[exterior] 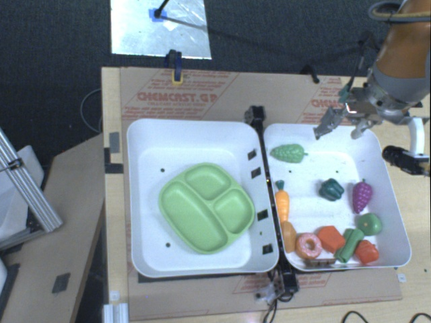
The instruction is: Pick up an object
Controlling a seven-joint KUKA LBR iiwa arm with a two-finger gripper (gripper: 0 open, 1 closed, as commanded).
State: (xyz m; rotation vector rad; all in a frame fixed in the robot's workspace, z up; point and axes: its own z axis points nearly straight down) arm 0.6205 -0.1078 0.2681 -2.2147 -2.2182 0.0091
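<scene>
Objects for picking all sit in the right bin (394,200), right of centre in the frame: a green leafy piece (289,153) near its upper left corner, a carrot (282,204) along its left wall, a dark green pepper (331,190), purple grapes (361,194), and a crowded cluster along the lower edge with a pink donut (309,245). We see the gripper (341,125) at the upper right of the frame, above the bin's top rim, its 2 fingers spread and carrying nothing. We judge the main risks to be these: a descent here would meet the rim or bare floor, and a grab into the lower cluster could wedge between touching pieces and close on none. The left bin (145,180) bears a green divided plate (205,208).
</scene>
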